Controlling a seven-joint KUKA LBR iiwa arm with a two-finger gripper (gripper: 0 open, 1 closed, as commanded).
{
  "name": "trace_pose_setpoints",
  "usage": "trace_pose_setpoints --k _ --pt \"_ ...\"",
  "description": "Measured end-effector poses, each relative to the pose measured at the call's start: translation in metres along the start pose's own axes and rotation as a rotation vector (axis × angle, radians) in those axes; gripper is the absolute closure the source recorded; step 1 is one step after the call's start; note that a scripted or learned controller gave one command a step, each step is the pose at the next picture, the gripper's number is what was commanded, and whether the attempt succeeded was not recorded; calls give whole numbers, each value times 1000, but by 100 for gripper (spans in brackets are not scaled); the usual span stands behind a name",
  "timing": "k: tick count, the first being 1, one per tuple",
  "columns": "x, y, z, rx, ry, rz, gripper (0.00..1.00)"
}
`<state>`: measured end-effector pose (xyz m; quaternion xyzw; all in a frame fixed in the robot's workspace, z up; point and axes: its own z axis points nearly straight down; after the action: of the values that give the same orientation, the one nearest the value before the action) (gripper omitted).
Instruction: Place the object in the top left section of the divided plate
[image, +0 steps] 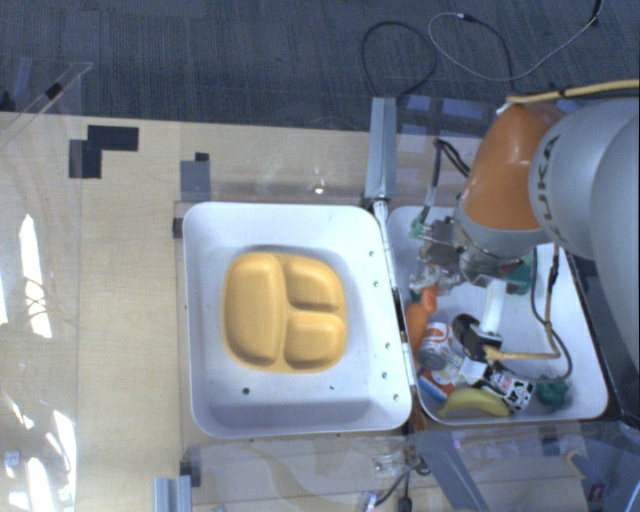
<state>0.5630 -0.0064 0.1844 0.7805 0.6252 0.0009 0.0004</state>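
- Nearest me, the right bin (590, 390) holds a heap: a banana (475, 402), a can (437, 345), an orange carrot-like piece (416, 318).
- The gripper (440, 268) hangs low over that heap; I cannot tell its state, nor which object it is after.
- This looks like the picking step; a secure grasp comes next.
- Farther left, the yellow divided plate (285, 310) waits in the left bin (210, 400).

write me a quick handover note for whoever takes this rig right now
Gripper: low over the right bin, at its upper left; whether it is open or shut cannot be told, and nothing is seen held.
Divided plate: yellow, in the left bin, with nothing in its sections.
Objects: a banana, an orange piece and other small items lie piled in the right bin.
Done: nothing placed yet.
Left: grasp an object, carry it over, set it in the plate's top left section.
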Motion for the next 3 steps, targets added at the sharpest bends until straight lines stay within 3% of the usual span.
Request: trace_pose_setpoints --k 1,2,3 --pt "18 65 -1 -2 0 21 100" --pt "-3 24 0 0 0 253 100" --pt "-2 25 -11 -3 2 248 100"
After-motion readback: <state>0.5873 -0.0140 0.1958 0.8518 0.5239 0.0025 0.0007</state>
